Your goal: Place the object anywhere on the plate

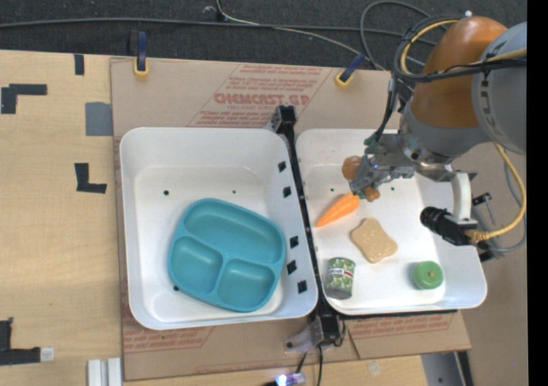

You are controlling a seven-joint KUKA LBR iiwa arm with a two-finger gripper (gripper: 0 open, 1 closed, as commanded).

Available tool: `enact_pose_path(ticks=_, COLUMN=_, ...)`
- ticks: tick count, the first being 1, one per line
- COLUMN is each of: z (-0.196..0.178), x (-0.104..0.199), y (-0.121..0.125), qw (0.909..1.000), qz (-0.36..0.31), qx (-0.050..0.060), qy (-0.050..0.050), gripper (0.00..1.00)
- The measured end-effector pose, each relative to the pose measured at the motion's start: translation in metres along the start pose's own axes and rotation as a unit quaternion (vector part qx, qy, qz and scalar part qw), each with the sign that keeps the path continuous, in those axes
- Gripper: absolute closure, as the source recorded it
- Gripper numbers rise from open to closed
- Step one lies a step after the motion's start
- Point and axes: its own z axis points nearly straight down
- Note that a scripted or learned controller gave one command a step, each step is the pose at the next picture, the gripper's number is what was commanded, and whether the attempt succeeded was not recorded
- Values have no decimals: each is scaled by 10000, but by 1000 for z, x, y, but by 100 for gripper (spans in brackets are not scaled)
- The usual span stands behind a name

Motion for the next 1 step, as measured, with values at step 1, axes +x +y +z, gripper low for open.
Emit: enact_pose_path(ticks=1, z=-8, x=56, y=20, qw=10000, qz=-9, qx=-11, qy=5, gripper=100)
